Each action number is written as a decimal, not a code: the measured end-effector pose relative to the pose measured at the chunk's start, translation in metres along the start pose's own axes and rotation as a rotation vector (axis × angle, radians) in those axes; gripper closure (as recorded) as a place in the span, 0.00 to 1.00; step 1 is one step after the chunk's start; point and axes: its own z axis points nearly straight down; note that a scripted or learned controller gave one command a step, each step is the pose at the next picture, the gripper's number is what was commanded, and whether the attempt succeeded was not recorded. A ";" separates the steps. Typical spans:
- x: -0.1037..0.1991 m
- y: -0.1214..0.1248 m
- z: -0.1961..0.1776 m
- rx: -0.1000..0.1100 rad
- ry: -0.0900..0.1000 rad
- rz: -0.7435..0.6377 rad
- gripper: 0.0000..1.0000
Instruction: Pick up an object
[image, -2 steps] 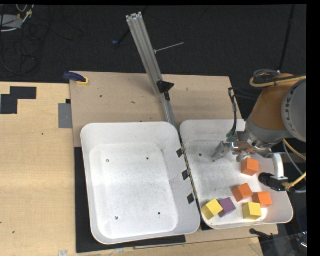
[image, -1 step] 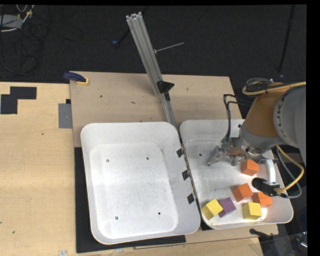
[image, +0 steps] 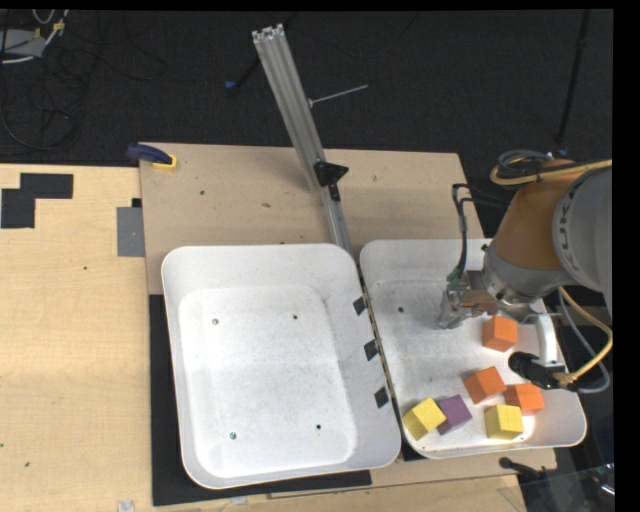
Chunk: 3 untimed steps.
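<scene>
Your gripper (image: 455, 308) is down inside the right bin (image: 420, 270), over bare floor near the middle. Can't tell how it's set from this angle, and nothing shows in it. An orange block (image: 500, 332) sits just beside it. Nearer the front edge you've got another orange block (image: 485, 383), a third orange one (image: 527, 398), two yellow blocks (image: 424, 416) (image: 503, 421) and a purple block (image: 455, 411).

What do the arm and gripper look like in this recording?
The arm is a thick, rounded grey body with a broad orange band above the wrist. A small metallic grey gripper sits at its end. Yellow and black cables loop along its lower side, with another coil on top.
</scene>
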 end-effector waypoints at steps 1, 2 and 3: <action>0.004 0.007 -0.046 0.000 0.001 -0.008 1.00; -0.006 0.008 -0.106 -0.002 0.000 -0.006 1.00; -0.008 0.009 -0.170 -0.003 0.000 -0.007 1.00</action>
